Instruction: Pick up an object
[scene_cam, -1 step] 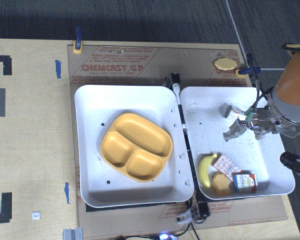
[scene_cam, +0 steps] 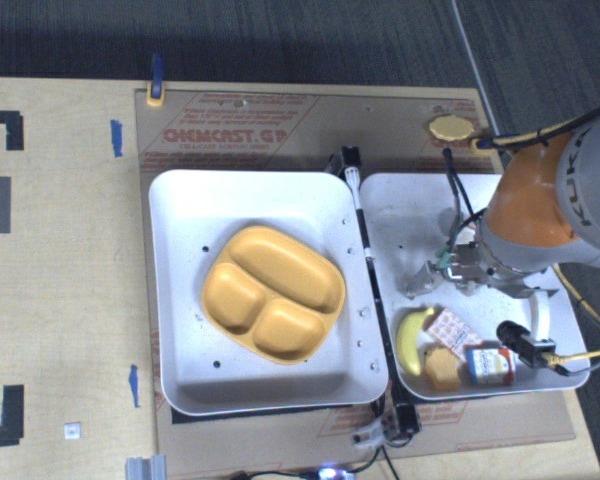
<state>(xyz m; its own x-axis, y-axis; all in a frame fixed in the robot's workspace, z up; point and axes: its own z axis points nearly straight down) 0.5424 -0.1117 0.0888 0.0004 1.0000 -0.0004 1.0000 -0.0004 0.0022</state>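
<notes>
1. As the arm reached over the right bin [scene_cam: 400,193], its gripper [scene_cam: 420,283] hung low; its grip could not be judged.
2. A banana [scene_cam: 409,342] lay just beside it, at the bin's near edge.

My arm [scene_cam: 540,208] hangs over the right bin [scene_cam: 410,203], covering its middle and right side. The bare floor of that bin is open to me along its far left part. Its near edge is crowded: a banana [scene_cam: 410,340], a patterned packet [scene_cam: 450,326], a round biscuit-coloured piece [scene_cam: 442,366] and a small bottle [scene_cam: 490,364] lie packed together, touching or nearly so, with little room between them. In the left bin [scene_cam: 180,218], a yellow divided tray [scene_cam: 272,293] fills the centre, leaving a clear band along the walls and corners.
</notes>
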